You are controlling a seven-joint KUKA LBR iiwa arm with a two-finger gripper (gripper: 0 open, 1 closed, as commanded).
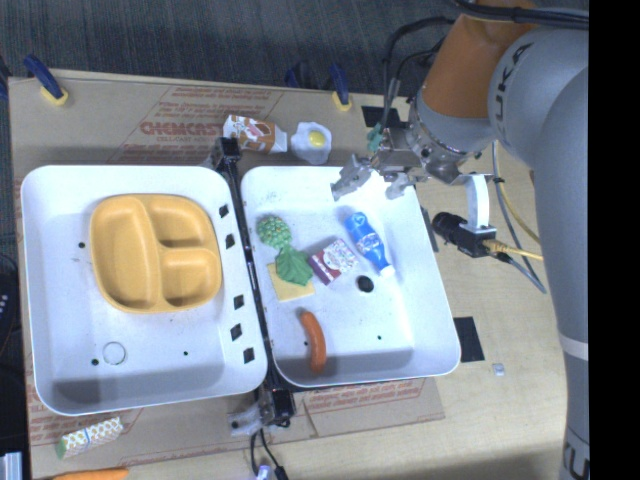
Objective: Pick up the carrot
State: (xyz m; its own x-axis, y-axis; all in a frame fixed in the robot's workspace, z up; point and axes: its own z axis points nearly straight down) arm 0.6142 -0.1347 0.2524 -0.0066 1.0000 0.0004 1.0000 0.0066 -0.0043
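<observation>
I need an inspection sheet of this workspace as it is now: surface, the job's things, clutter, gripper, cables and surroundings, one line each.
Surface: two white bins, left bin and right bin, on printed cardboard.
Job's things: carrot lies near the front of the right bin, apart from the other items.
Clutter: right bin holds blue bottle, green toy, yellow slice, small packet; left bin holds yellow divided tray.
Grippers: gripper hovers over the right bin's back edge, nothing between its jaws.
Cables: black cables loop by the wrist.
Surroundings: blue clamps at the bench's back edge.
</observation>
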